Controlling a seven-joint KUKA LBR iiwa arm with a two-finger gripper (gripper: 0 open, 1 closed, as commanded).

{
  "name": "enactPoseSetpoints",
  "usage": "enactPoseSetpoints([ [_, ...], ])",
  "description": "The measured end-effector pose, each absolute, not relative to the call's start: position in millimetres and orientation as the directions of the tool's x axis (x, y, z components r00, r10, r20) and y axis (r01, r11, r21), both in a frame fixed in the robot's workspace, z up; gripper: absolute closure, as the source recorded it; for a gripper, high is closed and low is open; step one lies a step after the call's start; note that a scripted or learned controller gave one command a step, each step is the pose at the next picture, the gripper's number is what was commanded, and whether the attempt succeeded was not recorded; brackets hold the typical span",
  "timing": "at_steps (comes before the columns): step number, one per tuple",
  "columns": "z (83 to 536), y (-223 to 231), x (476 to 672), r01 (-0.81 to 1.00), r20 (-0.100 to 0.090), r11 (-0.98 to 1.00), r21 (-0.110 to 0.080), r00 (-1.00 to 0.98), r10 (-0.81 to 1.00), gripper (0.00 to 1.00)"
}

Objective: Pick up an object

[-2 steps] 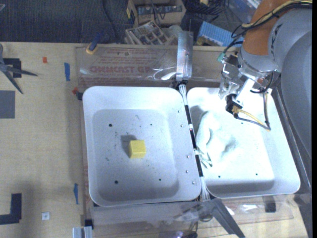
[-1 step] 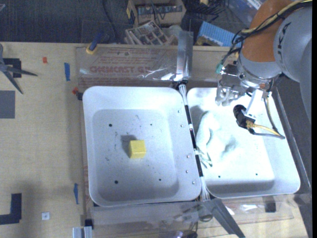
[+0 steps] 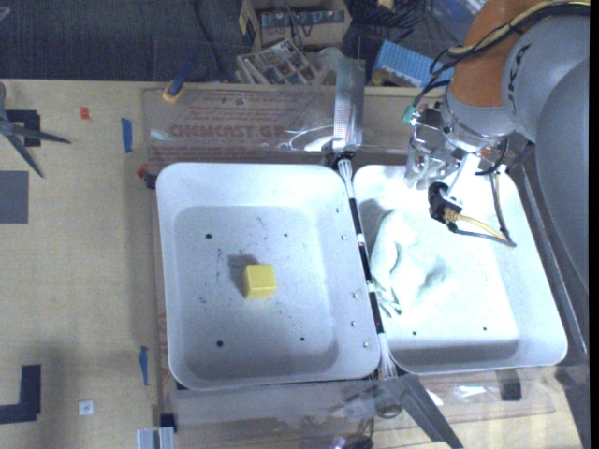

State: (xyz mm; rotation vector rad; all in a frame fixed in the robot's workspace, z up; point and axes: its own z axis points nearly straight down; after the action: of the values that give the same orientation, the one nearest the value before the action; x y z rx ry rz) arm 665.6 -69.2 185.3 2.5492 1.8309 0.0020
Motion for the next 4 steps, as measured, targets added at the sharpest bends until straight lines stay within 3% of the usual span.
enactPoseSetpoints([
  [1,133,-109,666.1,0.887,-0.001,-0.462,-0.004,0.462,0.887,1.0],
  [2,117,-100,666.1,0.831,-0.001,-0.557,-0.004,0.557,0.831,1.0],
  [4,130,-110,657.4,0.678,-0.002,-0.735,-0.003,0.735,0.678,1.0],
])
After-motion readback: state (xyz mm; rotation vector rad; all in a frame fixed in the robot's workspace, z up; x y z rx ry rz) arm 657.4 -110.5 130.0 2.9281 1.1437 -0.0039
